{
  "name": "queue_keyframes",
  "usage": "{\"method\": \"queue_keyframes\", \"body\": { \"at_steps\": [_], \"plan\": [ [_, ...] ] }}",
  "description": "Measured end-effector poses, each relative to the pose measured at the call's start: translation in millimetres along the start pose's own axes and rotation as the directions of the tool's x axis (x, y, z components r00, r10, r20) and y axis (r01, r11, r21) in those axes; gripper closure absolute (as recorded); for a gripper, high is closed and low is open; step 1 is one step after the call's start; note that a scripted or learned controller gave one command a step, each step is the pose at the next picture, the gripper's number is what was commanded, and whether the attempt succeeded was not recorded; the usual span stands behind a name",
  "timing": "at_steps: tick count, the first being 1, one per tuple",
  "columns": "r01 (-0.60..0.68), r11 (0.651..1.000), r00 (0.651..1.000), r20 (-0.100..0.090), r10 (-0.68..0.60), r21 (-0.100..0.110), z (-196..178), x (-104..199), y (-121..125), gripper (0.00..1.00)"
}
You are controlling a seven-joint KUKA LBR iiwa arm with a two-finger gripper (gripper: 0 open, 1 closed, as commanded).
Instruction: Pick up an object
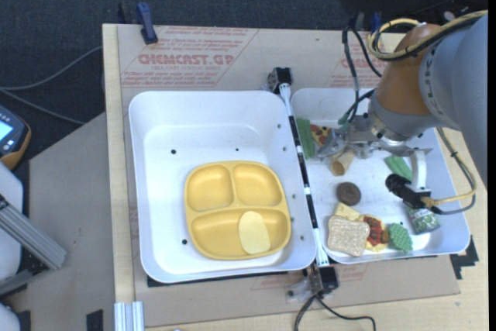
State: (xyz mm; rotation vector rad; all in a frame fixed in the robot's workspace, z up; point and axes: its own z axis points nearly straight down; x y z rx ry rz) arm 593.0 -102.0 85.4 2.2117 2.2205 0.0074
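We see a brown disc [348, 192] in the right bin [449, 190], near a cork [339, 163] and bread [347, 236]. The claw [339, 142] hovers over the bin's far left; its state we cannot tell. A yellow tray [225, 205] fills the left bin [155, 167].

A broad grey arm link [463, 66] is seen above the right bin [453, 167], banded in orange [403, 81] towards the wrist. Black and yellow cables [380, 35] are looped beside the band. A metal-grey gripper [345, 139] assembly is mounted below the wrist.
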Motion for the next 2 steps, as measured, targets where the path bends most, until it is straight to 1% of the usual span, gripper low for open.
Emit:
{"method": "queue_keyframes", "body": {
  "at_steps": [1,2],
  "plan": [
    [-0.002,1.0,1.0,-0.001,0.002,0.005,-10,-1,-3,1.0],
    [0.004,1.0,1.0,-0.004,-0.004,-0.004,-121,67,-3,1.0]
  ]
}}
